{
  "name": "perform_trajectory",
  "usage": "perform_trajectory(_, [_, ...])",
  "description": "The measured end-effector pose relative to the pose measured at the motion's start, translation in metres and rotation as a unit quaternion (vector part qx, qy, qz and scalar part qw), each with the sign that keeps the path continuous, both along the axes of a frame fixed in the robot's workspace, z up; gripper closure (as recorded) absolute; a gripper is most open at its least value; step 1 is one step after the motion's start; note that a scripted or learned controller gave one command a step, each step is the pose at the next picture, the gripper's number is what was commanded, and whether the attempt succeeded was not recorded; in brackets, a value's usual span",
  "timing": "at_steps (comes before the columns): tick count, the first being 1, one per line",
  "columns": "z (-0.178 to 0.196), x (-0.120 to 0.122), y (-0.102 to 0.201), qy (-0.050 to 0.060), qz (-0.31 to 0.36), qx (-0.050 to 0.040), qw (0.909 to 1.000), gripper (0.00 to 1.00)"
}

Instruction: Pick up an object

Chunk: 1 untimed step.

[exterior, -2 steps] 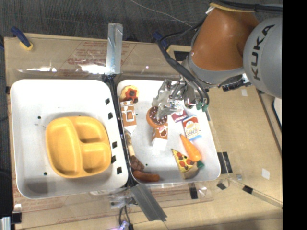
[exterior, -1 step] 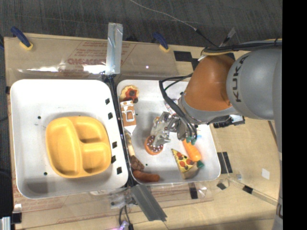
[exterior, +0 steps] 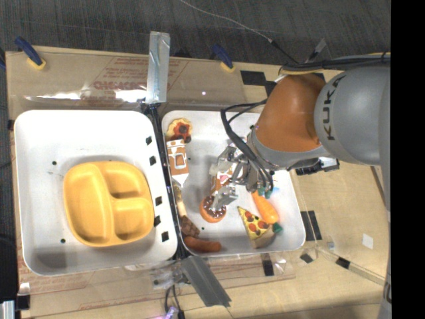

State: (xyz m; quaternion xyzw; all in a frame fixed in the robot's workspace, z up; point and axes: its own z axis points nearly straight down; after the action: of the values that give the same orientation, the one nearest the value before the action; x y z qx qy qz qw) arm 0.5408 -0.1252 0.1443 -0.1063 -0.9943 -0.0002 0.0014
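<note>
Reaching in from the right, the big grey arm (exterior: 352, 115) hangs low over the right bin (exterior: 292, 228), and its claw (exterior: 226, 190) points down at the toy food there. Right under the claw tips sits a round donut (exterior: 214, 209) with dark icing, and it looks like the claw is touching it or just above it. I cannot tell if the claw is wide or closed, because the metal parts bunch together. Nothing can be seen held in it. The donut is round, so it has no long side to line up with. Just beside it, to the right, lie a pizza slice (exterior: 255, 223) and an orange carrot (exterior: 265, 208). A brown sausage (exterior: 202, 246) lies near the front wall. More toy food sits along the left wall, like a small cookie (exterior: 178, 129). The donut has some bare floor around it, so there is room for the claw. The left bin (exterior: 40, 128) holds a yellow tray (exterior: 106, 201), well apart from all this.
</note>
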Motion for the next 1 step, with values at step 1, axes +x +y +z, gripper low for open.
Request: perform_trajectory(1, [-0.0479, 0.0253, 0.018, -0.004, -0.043, -0.0009, 0.9991, 0.0])
